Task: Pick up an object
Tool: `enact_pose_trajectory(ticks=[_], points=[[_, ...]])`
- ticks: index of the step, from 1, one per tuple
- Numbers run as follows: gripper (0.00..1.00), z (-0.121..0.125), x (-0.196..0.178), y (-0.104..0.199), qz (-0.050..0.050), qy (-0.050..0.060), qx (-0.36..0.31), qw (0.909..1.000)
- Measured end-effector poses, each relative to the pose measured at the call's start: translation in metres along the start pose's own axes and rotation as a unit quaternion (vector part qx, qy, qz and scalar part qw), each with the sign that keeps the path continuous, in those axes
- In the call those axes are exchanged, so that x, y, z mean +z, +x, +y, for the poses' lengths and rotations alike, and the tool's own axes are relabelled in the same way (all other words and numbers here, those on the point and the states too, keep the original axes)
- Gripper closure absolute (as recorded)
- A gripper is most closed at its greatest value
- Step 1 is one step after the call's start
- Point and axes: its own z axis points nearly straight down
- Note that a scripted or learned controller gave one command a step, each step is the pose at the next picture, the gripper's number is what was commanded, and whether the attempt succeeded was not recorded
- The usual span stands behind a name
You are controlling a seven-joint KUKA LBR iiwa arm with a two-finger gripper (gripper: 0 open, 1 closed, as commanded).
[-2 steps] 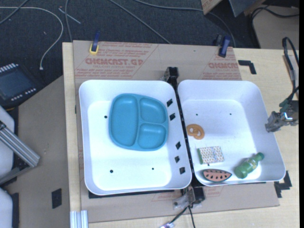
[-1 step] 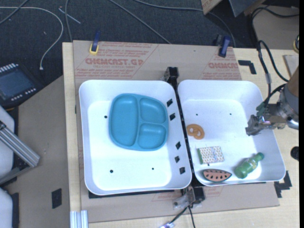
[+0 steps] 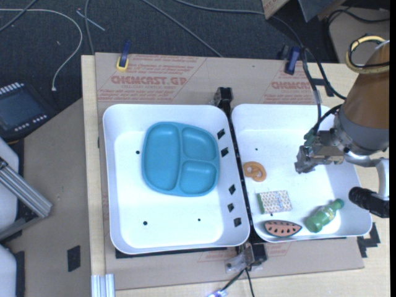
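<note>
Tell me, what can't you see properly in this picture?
- Tool: small and dark in the camera view; its fingers blur together.
- Arm: cut off by the right edge.
- Patterned packet: print too small to read.
- Right bin: far corner hidden under the arm.

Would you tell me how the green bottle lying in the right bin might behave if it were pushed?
The green bottle lies on its side, so its rounded body would probably roll. It looks like small plastic, likely light. It may bump the bin wall close beside it.
</note>
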Motion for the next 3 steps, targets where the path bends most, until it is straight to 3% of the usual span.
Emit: enact_pose_trajectory(ticks=[3], points=[[1.0, -0.008, 0.004, 0.16, 0.0, 0.0, 0.0, 1.0]])
